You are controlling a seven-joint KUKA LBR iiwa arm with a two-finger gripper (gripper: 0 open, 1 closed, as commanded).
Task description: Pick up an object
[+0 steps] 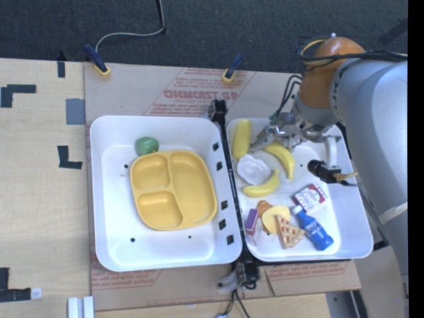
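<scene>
The right bin (354,244) holds several items. Three yellow bananas lie in its upper half: one upright (240,138), one curved (283,158) and one lower (262,189). A white cup-like piece (255,169) sits between them. Lower down are a red-and-white packet (309,196), a blue bottle (315,231), a pizza slice (289,234), an orange-yellow piece (271,216) and a purple packet (252,222). My gripper (277,135) hangs low over the bin's top, just above the curved banana and right of the upright one. Nothing shows in its grasp.
The left bin (106,177) holds a yellow divided plate (173,189) and a green object (147,144) at its upper left. A black divider (225,171) runs between the bins. The grey arm (377,131) covers the right bin's far right side.
</scene>
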